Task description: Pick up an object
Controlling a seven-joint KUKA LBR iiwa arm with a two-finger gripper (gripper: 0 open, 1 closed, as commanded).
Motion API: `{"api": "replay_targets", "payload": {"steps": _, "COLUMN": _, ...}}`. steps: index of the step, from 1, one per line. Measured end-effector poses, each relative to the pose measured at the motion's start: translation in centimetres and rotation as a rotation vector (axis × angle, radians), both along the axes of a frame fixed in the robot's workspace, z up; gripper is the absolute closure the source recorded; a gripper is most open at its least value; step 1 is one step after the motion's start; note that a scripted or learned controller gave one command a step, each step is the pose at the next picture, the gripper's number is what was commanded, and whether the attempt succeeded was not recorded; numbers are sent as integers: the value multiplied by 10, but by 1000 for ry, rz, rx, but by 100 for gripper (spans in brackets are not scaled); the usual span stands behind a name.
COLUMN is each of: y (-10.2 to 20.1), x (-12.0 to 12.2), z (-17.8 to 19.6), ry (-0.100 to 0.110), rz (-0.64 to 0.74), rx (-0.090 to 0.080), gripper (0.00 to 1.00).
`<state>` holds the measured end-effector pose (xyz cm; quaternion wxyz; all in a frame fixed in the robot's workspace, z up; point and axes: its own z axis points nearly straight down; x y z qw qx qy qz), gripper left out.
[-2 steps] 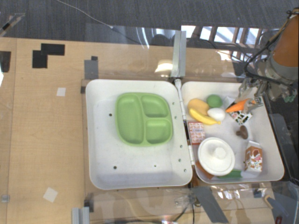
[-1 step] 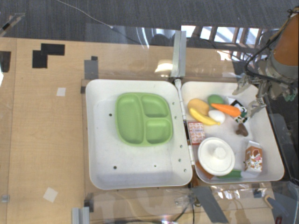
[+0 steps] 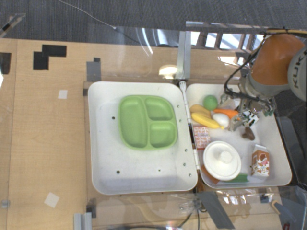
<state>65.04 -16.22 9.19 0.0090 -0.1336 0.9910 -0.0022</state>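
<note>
- Hovering over the right bin [image 3: 280,174], the gripper [image 3: 246,117] hung beside an orange carrot [image 3: 225,112]; its grip state could not be told.
- Banana [image 3: 205,120] and green ball [image 3: 210,102] lay nearby.

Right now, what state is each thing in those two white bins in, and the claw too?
Green tray: lying flat in the left bin, compartments bare.
Banana: on its side in the right bin.
Green ball: resting behind the banana.
White bowl: upright.
Small carton: lying down, near the right wall.
Gripper: low over the right bin, holding nothing I can see.
</note>
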Motion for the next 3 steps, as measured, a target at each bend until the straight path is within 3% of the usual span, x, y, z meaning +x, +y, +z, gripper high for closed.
{"api": "replay_targets", "payload": {"steps": 1, "y": 71, "x": -14, "z": -2, "ry": 15, "rz": 7, "rx": -7, "gripper": 0}}
{"api": "replay_targets", "payload": {"steps": 2, "y": 72, "x": -4, "z": -2, "ry": 6, "rz": -82, "rx": -3, "gripper": 0}}
{"api": "replay_targets", "payload": {"steps": 3, "y": 13, "x": -70, "z": -1, "ry": 4, "rz": -128, "rx": -1, "gripper": 0}}
